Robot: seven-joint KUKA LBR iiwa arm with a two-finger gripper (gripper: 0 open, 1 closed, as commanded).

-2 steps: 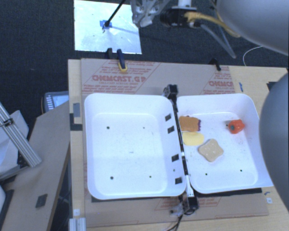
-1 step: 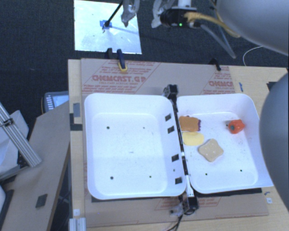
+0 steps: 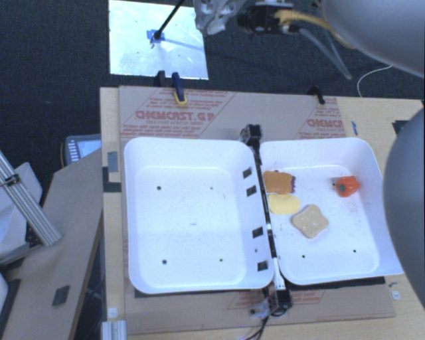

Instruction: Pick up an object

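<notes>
Four objs sit in the right bin [image 3: 372, 262], all in its upper-left half, and we count them one each: 1 orange-brown slab [image 3: 278, 182], 1 yellow disc [image 3: 284, 204], 1 tan toast piece [image 3: 310, 221], 1 orange-red toy [image 3: 346, 186].

Slab lies against the bin's left wall, near the divider; its long axis runs roughly left-right, w/ a dark purple edge on its right end. Disc is just below the slab, touching or nearly so, slightly oval w/ long axis also left-right. Toast sits just below-right of the disc, squarish w/ lobed corners, turned so corners point diagonally; no clear long axis. Toy stands well apart from the other 3, near the bin's right side; it has a dark spot facing left, body stretching left-right. We can't tell what it's a model of.

Left bin [image 3: 192, 279]: 1, white, bare floor w/ small dark holes. So 2 bins total, side by side, joined by dark clips along the middle seam, on a cardboard sheet [image 3: 199, 114].

Gripper [image 3: 216, 16] is at top of view, well above and away from both bins, over dark floor beside a shiny plate [image 3: 143, 40]. We can't tell how it stands, closed or not; nothing shows in it. Grey arm [image 3: 408, 199] bulks at right edge.
</notes>
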